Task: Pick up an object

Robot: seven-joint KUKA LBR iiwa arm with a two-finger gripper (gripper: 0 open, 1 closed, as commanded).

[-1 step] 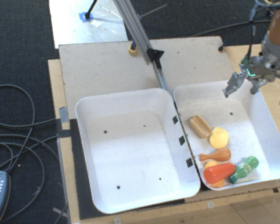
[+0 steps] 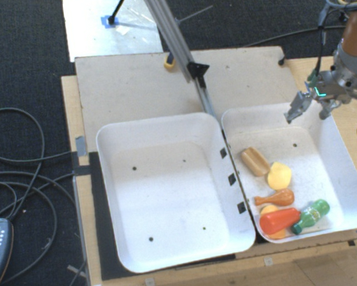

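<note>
Right bin: holds five small toy foods, clustered toward its near left part.
- Bread roll, tan, lying at a slant near the divider.
- Lemon, yellow, just beside the roll's lower end.
- Drumstick, orange, lying flat below the lemon.
- Carrot, red-orange, at the near wall, with a small yellow piece showing just behind it.
- Bottle, green with a white band, lying on its side, touching the carrot's tip.

Left bin: white, shallow, standing beside the right one on the table.

End effector: poised over the far edge of the right bin, fingers spread apart, nothing between them; well apart from the toys.

Handling, by judgement: all pieces look like light, hollow plastic, stiff and smooth, likely to slip or roll under a poor pinch. The bread roll stands freest of its neighbours and offers flat-ish long sides; a grip across its narrow width at mid-length seems soundest. The bottle and carrot crowd each other and the wall, making them harder picks. The lemon, being round, may squirt out.
</note>
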